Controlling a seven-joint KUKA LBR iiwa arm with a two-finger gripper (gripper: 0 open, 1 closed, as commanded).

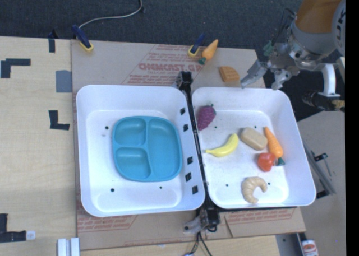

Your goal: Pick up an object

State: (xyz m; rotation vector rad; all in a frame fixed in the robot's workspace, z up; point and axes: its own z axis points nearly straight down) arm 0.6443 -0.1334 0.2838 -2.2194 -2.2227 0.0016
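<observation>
Brown cardboard covers the bench beneath two shallow white plastic bins. Left bin carries a light blue sectioned plastic tray. Right bin holds a purple toy grape bunch, a yellow toy banana, a tan toy potato, an orange toy carrot, a red toy tomato and a beige toy croissant. Above that bin's far rim hangs the end effector, fingers spread apart, grasping nothing.
</observation>
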